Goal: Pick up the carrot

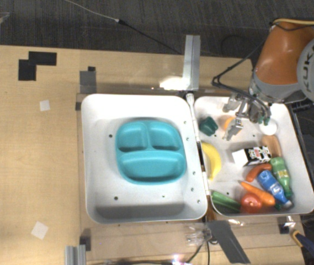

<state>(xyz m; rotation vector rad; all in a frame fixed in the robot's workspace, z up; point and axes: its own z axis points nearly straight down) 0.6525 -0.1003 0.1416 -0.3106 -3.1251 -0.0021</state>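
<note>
An orange carrot (257,192) lies in the front part of the right bin (305,175), between a blue bottle (271,184) and a red round fruit (250,203). A second orange piece (253,172) lies just behind it. My gripper (239,119) hangs over the back of the same bin, well behind the carrot. A small orange object (228,122) shows at the gripper's left side; whether it is held I cannot tell.
The right bin also holds a teal block (208,126), a banana (213,160), a white patterned box (254,155), a brown sausage (271,145), a green bottle (278,167) and a green vegetable (225,200). A teal divided plate (148,149) sits in the left bin (96,148).
</note>
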